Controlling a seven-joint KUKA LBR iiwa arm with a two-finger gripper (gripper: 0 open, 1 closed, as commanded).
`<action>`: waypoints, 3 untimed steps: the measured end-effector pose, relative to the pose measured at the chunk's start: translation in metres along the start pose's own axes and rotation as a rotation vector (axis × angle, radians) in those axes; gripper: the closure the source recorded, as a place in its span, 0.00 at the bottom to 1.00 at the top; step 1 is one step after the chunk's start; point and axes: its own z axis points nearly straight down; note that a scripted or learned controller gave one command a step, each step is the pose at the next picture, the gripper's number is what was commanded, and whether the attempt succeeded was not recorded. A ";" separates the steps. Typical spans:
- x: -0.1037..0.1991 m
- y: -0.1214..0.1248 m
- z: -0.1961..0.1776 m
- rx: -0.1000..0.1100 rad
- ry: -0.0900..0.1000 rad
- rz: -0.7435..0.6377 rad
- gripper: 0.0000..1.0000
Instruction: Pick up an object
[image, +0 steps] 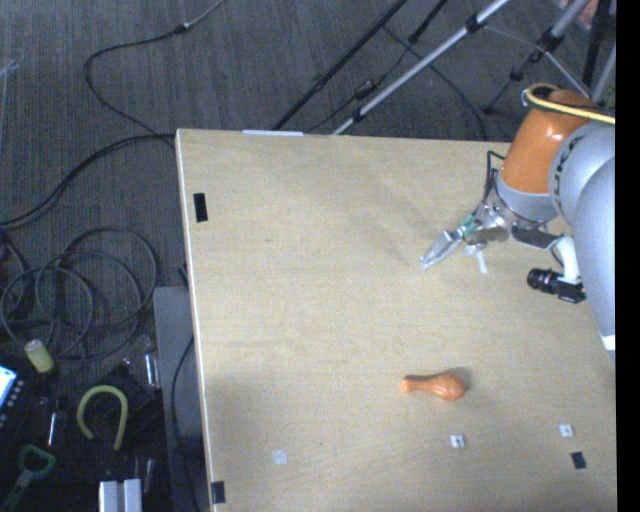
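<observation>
Orange and pear-shaped, the object lay on its side on the tan board, toward that board's near edge and right of its middle, with its narrow neck turned toward the left edge. It lay well apart from the gripper, which was over the board nearer the far right corner. Nothing was between the jaws; they stood spread, one long pale finger reaching out toward the left edge and a shorter one angled toward the near edge.

Largest in the scene was the board itself, whose near edge and right edge were cut off by the frame. Next was the arm, its grey body and orange band entering from the right and partly cut off there, so its upper links could not be followed. A small black part stuck out from the wrist. The fingertips were thin, glassy and blurred, and their exact shape was hard to make out. Smallest were a few marks on the board: a black tab near the far left corner and tiny specks near the near edge, too small to identify.
</observation>
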 end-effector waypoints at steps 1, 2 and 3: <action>0.050 0.017 -0.001 -0.003 0.001 -0.331 0.00; 0.050 0.018 -0.011 -0.008 0.001 -0.330 1.00; 0.104 0.027 -0.074 -0.003 0.002 -0.181 1.00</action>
